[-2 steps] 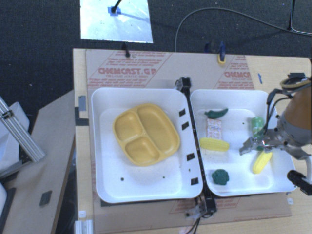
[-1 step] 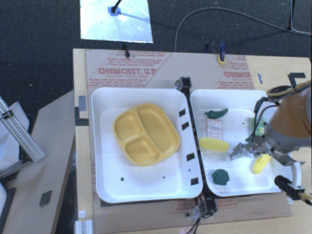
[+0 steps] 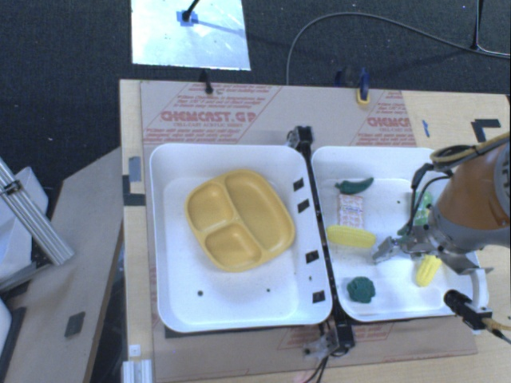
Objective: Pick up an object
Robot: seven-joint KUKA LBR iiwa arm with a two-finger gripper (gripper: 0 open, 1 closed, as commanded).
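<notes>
The right bin [image 3: 399, 313] holds a yellow corn cob [image 3: 351, 236], a dark green pepper [image 3: 355, 185], a small pink-and-white packet [image 3: 350, 210], a green broccoli piece [image 3: 361, 289] and a second yellow corn piece [image 3: 427, 270]. My gripper [image 3: 385, 250] hangs low over this bin, just right of the corn cob and above the broccoli. It points left, and nothing shows in its grasp. The arm's orange band [image 3: 479, 190] covers the bin's right part.
The left bin [image 3: 172, 294] holds a yellow divided plate [image 3: 238, 219]. A black divider strip [image 3: 313, 230] runs between the bins. A metal sheet [image 3: 190, 22] lies on the floor behind the bench, and an aluminium rail [image 3: 28, 222] stands at the left.
</notes>
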